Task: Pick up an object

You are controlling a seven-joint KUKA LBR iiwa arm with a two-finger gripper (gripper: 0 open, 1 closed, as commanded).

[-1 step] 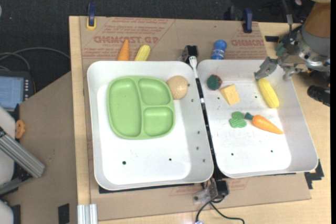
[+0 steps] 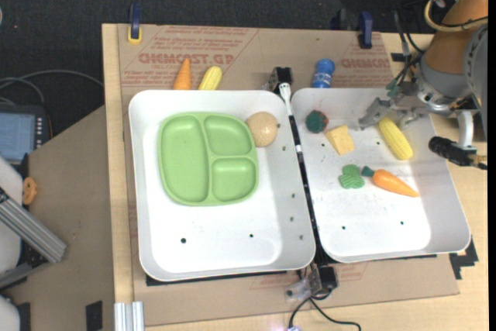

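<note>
Two white bins sit side by side on a brown bench (image 2: 116,167). At the right bin's (image 2: 442,236) far edge, the gripper (image 2: 385,108) hangs spread apart with nothing in it, just beside the yellow corn (image 2: 395,139). Nothing is picked up yet, so grabbing and lifting are left.

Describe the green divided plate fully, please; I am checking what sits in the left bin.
The green divided plate is a pale green, rounded-square tray that looks like smooth plastic. Raised ridges split it into three compartments: one long section on its left and two smaller ones on its right. It lies flat, right side up, in the upper middle of the left bin. A tan ball-like object sits against its upper right corner; whether they touch is unclear.
</note>
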